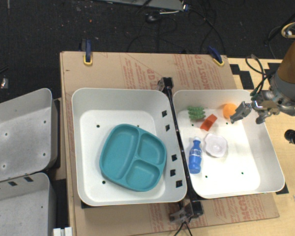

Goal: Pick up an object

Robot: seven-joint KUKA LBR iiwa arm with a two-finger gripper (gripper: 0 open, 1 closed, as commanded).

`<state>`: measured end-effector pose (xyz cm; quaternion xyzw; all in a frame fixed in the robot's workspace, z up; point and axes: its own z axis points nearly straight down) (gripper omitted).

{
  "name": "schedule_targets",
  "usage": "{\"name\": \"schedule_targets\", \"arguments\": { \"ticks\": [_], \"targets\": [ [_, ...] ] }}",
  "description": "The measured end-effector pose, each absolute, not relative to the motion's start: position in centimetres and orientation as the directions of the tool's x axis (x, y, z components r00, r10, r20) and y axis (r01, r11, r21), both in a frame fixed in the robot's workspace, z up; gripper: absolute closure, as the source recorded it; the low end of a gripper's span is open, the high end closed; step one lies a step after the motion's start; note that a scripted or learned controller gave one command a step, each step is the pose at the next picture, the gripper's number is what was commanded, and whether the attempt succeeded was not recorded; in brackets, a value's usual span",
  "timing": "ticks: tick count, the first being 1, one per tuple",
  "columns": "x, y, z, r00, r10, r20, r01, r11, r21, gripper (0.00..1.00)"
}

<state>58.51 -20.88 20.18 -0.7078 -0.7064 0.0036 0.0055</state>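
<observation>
The right bin [265,146] holds an orange ball [228,109], a small red block [208,122], a green ridged piece [196,113], a blue bottle [194,155] lying on its side and a clear round cup [216,146]. My gripper [250,115] hangs over the bin's upper right part, just right of the orange ball. It is open, its fingers spread with nothing between them. The left finger's tip is close beside the ball.
A teal divided plate [132,157] lies in the left bin [83,132]. A black divider [177,146] runs between the bins. Spare white bins [19,132] stand off the bench to the left. Cables trail at the right edge.
</observation>
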Motion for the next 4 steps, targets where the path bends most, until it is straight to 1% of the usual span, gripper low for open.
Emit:
{"name": "schedule_targets", "arguments": {
  "ticks": [1, 2, 3, 4],
  "targets": [
    [58.8, -20.8, 20.9, -0.001, 1.000, 0.000, 1.000, 0.001, 0.000, 0.00],
    [58.8, -20.1, 16.3, -0.003, 1.000, 0.001, 1.000, 0.003, -0.004, 0.00],
    [58.7, -19.7, 9.9, 0.000, 1.000, 0.002, 1.000, 0.000, -0.006, 0.00],
    [58.7, -19.6, 9.2, 0.000, 1.000, 0.000, 1.000, 0.000, -0.002, 0.00]
  ]
}}
